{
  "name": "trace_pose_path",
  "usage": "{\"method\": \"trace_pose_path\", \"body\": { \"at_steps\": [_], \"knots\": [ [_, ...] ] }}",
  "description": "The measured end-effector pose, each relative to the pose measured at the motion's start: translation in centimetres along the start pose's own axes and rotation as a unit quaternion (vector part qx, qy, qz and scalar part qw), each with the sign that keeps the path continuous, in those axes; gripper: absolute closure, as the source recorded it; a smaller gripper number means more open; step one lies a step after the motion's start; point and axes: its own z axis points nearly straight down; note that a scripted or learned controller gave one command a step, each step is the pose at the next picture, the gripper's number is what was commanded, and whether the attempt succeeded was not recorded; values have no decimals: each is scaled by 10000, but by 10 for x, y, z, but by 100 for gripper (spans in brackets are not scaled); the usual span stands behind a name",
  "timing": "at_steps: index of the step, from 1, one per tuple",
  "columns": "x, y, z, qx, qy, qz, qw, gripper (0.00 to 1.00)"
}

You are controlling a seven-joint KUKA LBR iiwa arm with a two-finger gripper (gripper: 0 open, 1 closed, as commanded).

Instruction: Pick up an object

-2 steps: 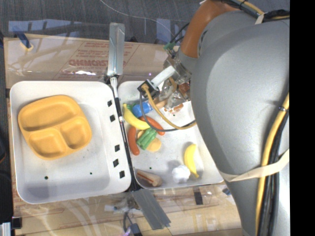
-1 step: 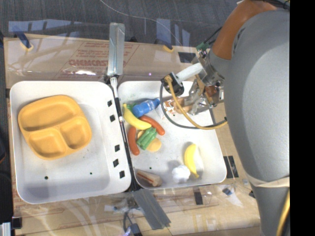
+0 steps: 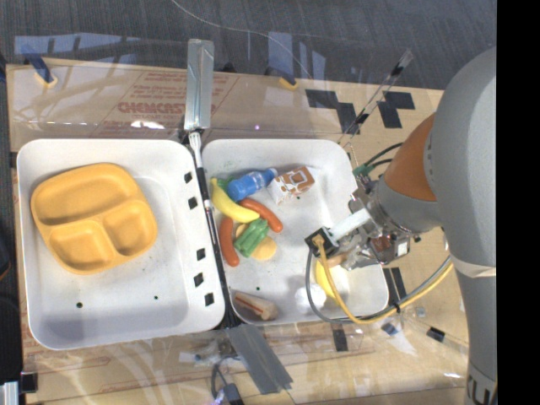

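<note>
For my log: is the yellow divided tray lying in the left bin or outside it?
In. The yellow tray lies flat inside the left bin, within its white rim.

Robot lab: taped bench (image 3: 110,91), white bins (image 3: 51,319) (toy food)

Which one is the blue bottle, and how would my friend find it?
Look at the right bin of the two white ones. Near its top left sits a huddle of toy food, and the blue bottle lies on its side at the top of that huddle, just above the yellow banana. It is the only blue thing there, with a white cap pointing toward the small brown and white carton.
</note>
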Motion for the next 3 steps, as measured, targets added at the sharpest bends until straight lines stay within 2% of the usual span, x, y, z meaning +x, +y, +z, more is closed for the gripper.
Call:
{"method": "trace_pose_path", "body": {
  "at_steps": [1, 2, 3],
  "knots": [
    [55, -56, 61, 17, -4, -45, 10000, 100],
    [47, -89, -9, -8, 60, 298, 9995, 100],
    [18, -55, -2, -5, 18, 309, 9995, 100]
  ]
}}
